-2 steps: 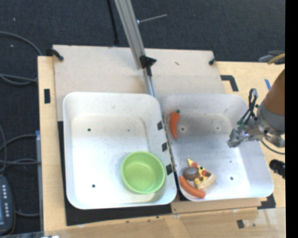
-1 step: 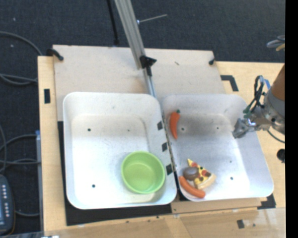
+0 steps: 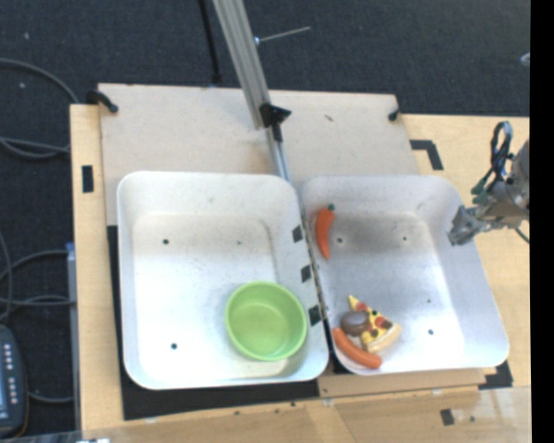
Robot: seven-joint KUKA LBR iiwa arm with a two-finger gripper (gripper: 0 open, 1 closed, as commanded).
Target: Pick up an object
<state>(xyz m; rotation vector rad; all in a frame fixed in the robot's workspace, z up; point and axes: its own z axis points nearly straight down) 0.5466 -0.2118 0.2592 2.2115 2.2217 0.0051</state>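
Dark carpet is surrounding the wooden bench (image 3: 212,127), cables trailing off at its left. Over the right bin (image 3: 462,284), at its right rim, the gripper (image 3: 463,226) is hanging, arm mostly cut off; open or closed, I can't tell. Nothing readable anywhere. A carrot (image 3: 324,232) is lying by that bin's left wall, a green bowl (image 3: 266,319) sitting near the left bin's (image 3: 166,238) front right corner.

We see a round green plastic bowl (image 3: 266,319) low in the left white bin (image 3: 148,247). In the right white bin (image 3: 443,284), an orange toy carrot (image 3: 324,232) lies upper left; a toy pizza slice (image 3: 376,329) and sausage (image 3: 356,349) sit lower left. The grey gripper (image 3: 464,225) hangs at the frame's right.
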